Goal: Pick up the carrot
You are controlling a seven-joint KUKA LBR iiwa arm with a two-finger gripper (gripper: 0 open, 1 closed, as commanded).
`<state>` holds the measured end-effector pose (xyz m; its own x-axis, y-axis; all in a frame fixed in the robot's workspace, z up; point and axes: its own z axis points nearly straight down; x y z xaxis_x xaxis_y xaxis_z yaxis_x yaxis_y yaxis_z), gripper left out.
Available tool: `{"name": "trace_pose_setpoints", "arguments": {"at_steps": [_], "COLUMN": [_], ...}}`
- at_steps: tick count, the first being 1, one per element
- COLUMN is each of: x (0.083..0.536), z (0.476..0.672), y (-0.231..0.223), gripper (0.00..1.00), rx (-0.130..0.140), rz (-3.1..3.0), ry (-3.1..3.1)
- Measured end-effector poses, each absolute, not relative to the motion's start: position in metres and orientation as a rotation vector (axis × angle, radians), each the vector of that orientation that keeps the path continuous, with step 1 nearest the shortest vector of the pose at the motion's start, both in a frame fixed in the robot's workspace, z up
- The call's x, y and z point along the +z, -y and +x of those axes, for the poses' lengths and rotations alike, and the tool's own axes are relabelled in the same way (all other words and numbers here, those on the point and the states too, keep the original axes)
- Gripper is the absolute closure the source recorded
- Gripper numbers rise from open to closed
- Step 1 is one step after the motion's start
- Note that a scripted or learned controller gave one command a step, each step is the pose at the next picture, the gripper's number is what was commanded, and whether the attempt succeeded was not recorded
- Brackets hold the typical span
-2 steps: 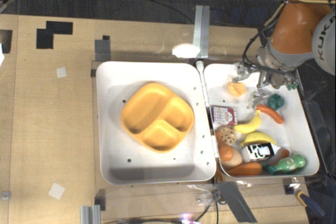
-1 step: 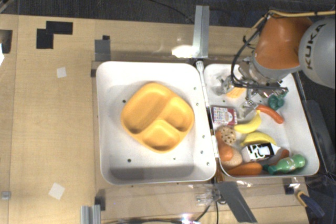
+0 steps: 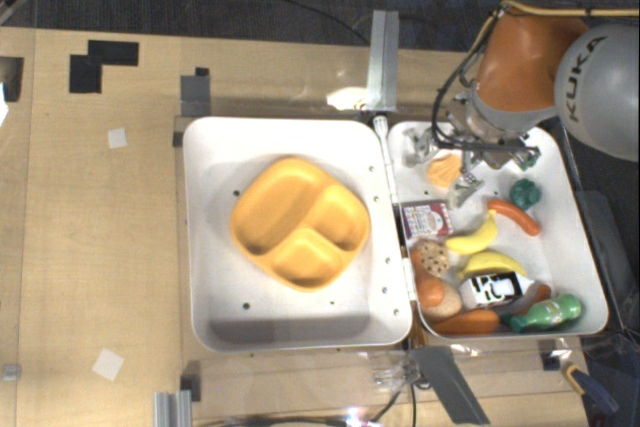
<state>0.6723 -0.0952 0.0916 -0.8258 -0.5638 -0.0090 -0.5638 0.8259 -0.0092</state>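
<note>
The carrot (image 3: pixel 515 218) is a short orange-red piece lying at a slant in the right bin (image 3: pixel 590 285), with a green leafy top (image 3: pixel 525 192) just above it. My gripper (image 3: pixel 468 177) hangs over the far part of that bin, left of the carrot and a little apart from it. It sits right beside a pale orange wedge (image 3: pixel 442 169). The orange wrist band (image 3: pixel 520 60) hides the gripper's upper part. Nothing can be seen held.
The right bin also holds a banana (image 3: pixel 474 237), a cookie (image 3: pixel 432 258), a printed card (image 3: pixel 423 217), a black-and-white package (image 3: pixel 492 287), a red sausage (image 3: pixel 466 322) and a green bottle (image 3: pixel 548 313). The left bin (image 3: pixel 205 215) holds a yellow divided plate (image 3: pixel 298 221).
</note>
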Motion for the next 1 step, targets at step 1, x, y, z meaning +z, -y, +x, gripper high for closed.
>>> {"name": "trace_pose_setpoints", "arguments": {"at_steps": [1], "x": [0.09], "z": [0.6553], "y": [0.1017], "gripper": [0.0], "rx": [-0.004], "rz": [-0.748], "ry": [-3.037]}}
